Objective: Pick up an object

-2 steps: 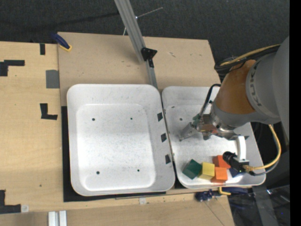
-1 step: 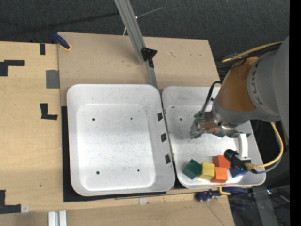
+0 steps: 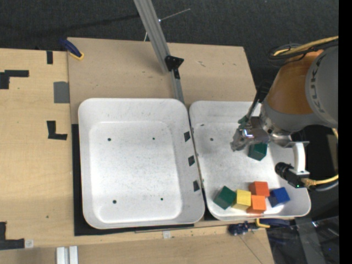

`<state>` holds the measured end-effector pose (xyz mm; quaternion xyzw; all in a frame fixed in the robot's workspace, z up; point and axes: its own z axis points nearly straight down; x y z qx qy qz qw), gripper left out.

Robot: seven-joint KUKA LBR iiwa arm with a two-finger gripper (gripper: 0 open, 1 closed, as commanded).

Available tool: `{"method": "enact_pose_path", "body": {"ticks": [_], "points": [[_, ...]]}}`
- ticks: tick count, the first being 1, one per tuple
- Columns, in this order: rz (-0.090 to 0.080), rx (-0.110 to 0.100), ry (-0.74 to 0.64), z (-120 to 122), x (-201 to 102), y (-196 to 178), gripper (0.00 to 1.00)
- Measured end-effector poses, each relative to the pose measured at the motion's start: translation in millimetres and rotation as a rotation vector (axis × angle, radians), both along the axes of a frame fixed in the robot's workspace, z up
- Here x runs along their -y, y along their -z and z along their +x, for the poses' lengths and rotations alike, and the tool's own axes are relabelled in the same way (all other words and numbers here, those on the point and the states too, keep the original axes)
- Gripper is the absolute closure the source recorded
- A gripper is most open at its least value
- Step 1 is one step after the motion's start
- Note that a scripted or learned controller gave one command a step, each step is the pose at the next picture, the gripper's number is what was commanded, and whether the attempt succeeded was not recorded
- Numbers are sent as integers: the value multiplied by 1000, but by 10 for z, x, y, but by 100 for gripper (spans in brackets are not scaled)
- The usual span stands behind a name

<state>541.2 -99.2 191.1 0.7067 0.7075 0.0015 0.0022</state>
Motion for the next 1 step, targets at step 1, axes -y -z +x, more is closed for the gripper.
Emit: {"method": "enact_pose_path", "body": {"ticks": [1], "points": [[1,-4,0,6,-3,-199,100]]}}
